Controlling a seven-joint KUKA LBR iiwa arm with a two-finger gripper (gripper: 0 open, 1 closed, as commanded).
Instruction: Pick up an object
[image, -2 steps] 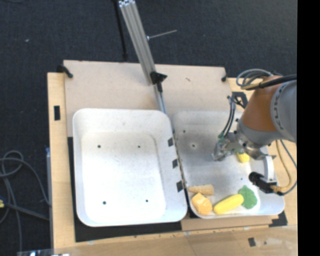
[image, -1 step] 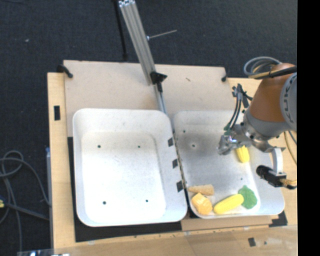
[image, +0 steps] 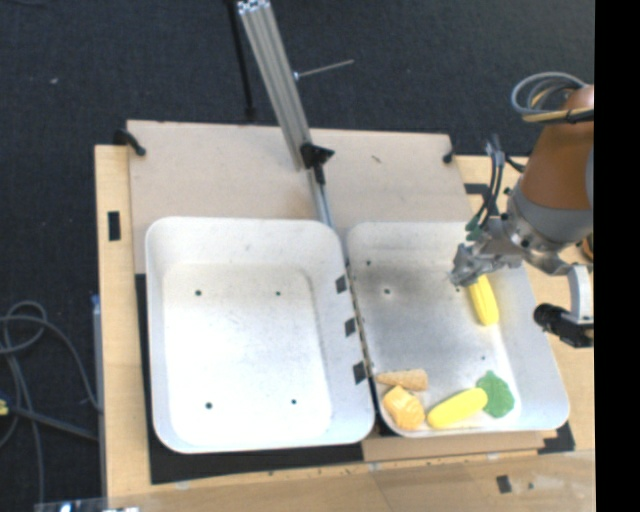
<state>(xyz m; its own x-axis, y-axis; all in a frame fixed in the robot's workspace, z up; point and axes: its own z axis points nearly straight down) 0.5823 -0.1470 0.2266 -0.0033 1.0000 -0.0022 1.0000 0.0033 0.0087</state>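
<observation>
In the camera view, the grey arm with the orange band comes in from the right side of the frame, and its two-finger gripper is low over the upper right part of the right white bin. A small yellow oblong object, like a corn cob, is directly under the gripper and its upper end touches the gripper. I cannot tell whether the claw is released or clenched on it.

Along the lower edge of the right bin lie a tan flat piece, an orange-yellow chunk, a yellow banana-shaped object and a green leafy object, which touches the yellow one. The left white bin is in the middle left of the frame.
</observation>
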